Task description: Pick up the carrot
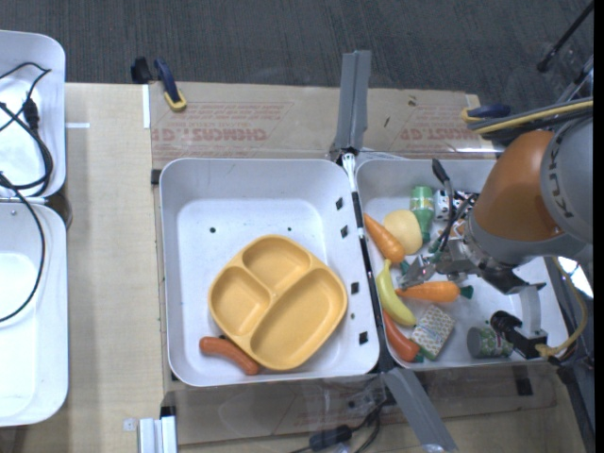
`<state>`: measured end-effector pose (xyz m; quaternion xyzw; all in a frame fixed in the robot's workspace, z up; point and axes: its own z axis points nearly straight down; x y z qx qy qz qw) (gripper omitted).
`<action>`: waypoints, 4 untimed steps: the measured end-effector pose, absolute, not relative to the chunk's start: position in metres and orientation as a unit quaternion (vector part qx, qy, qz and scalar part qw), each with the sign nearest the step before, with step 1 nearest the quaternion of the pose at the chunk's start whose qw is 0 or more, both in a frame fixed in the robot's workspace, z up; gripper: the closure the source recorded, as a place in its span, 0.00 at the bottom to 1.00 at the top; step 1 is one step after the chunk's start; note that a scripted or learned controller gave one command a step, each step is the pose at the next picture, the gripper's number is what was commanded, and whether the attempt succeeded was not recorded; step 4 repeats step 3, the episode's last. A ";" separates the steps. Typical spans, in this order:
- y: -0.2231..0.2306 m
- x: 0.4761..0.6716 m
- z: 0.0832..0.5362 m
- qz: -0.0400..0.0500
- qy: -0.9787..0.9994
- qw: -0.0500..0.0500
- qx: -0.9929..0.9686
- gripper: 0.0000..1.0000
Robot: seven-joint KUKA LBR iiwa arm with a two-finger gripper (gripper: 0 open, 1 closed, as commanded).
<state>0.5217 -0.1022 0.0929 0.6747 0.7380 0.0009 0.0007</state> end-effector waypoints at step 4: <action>-0.045 0.507 0.190 -0.002 0.668 -0.001 0.744 1.00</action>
